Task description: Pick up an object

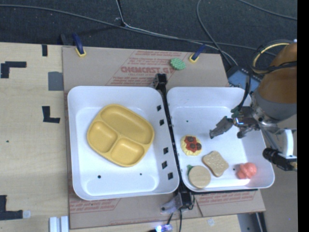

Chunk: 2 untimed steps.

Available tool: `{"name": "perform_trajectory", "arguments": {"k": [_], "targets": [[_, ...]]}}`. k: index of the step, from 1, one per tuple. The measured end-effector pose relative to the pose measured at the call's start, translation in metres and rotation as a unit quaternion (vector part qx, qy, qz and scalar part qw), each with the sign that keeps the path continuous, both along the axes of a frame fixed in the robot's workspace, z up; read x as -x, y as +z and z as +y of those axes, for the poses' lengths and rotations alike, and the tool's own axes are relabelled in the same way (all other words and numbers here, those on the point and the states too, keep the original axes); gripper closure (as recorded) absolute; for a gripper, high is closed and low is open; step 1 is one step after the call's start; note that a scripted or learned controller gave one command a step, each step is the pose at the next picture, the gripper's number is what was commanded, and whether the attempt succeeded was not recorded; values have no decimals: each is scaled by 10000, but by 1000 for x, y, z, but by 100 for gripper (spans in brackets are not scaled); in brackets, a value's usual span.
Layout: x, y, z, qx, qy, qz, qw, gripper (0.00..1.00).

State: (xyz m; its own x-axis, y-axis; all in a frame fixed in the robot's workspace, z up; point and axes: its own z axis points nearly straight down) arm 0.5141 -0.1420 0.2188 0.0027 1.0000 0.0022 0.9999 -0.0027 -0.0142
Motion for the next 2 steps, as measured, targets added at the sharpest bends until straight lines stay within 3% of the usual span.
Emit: {"name": "perform_trajectory", "arguments": {"k": [1,2], "targets": [[-3,7,0,9,20,-62,10000,0],[2,-37,0,9,17,-44,10000,0]]}}
